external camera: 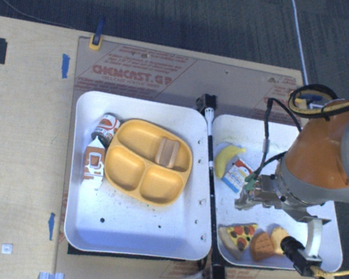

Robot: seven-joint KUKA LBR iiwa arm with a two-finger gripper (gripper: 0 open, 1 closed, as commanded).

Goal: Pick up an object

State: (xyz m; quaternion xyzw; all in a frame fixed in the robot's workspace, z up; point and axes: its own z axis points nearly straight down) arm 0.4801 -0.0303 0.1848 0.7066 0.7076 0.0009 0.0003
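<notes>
The claw (249,195), its state not discernible, was judged mid-approach; descent onto the pizza slice (237,235) just below was needed.

Yellow divided plate (143,170) – white bins (83,219) – orange-banded grey arm (329,160).

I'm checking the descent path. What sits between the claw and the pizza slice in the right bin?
Nothing visible does. The claw hangs above bare bin floor, and the pizza slice lies just below it in the camera view, beside a brown toy.
</notes>
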